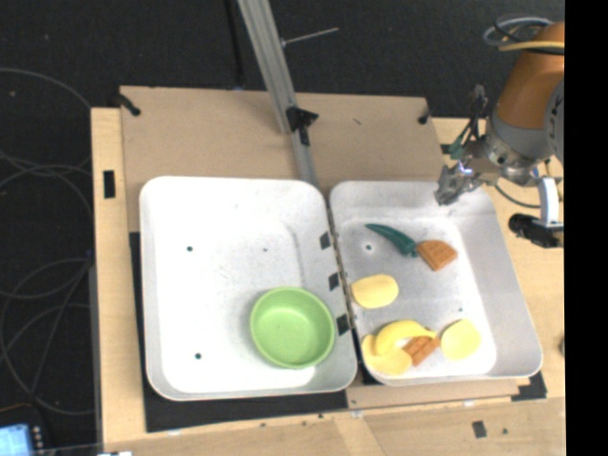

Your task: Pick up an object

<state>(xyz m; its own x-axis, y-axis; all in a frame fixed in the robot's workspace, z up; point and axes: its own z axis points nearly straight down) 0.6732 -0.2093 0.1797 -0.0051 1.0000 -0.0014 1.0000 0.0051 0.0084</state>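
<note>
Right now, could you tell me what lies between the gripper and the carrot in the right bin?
In the camera view, only bare white bin floor separates the gripper from the carrot, whose green top points towards it.

Two shallow white bins sit side by side on the bench: one left bin (pixel 171 255) and one right bin (pixel 494 283).

Left bin contents: one green bowl (pixel 293 326), at the near right corner.

Right bin contents, by kind:
- One dark green piece (pixel 391 237), toward the far side.
- Two orange pieces: one (pixel 438 254) just right of the green piece, one (pixel 420 350) at the near side.
- Three yellow pieces: one (pixel 374 291) at the left wall, one (pixel 392 338) near, one (pixel 461 340) near right.

Total loose items counted: seven.
</note>
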